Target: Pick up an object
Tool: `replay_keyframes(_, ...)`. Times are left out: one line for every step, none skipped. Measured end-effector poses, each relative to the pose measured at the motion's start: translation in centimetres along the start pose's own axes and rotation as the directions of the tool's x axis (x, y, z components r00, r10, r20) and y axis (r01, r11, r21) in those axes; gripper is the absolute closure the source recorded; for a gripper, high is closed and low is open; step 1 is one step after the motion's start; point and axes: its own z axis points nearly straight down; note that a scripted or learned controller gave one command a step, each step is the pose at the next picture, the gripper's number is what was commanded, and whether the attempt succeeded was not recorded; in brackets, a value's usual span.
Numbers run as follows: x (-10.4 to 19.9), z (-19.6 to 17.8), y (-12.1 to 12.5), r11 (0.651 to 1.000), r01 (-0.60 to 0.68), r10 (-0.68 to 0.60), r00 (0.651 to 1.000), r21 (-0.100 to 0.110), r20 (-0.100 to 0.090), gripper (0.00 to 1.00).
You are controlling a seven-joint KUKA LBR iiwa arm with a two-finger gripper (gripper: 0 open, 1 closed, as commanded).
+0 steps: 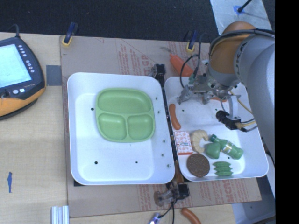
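My gripper [194, 98] hangs over the back part of the right bin [254, 164], its two fingers spread apart with only white bin floor between them, so it is open and holds nothing. A brown sausage [174, 116] lies just in front and to the left of it, by the bin's left wall. Farther forward lie a red-and-white packet [182, 141], a cream-coloured piece [200, 138], a green bottle [225, 149], a round brown cookie [198, 164] and a green ridged item [223, 168].
The left bin [81, 139] holds a green divided plate [125, 114]. An orange carrot [179, 64] lies on the cardboard behind the right bin. A teach pendant [16, 78] rests at far left. The arm [243, 55] covers the right bin's back right corner.
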Motion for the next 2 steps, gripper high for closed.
replay_keyframes(-7.2, -12.6, 0.0, 1.0, -0.003, 0.003, 1.0, -0.005, 0.003, 0.0)
replay_keyframes(-4.1, 0.1, -0.1, 1.0, -0.001, 0.001, 1.0, 0.0, 0.001, 0.0)
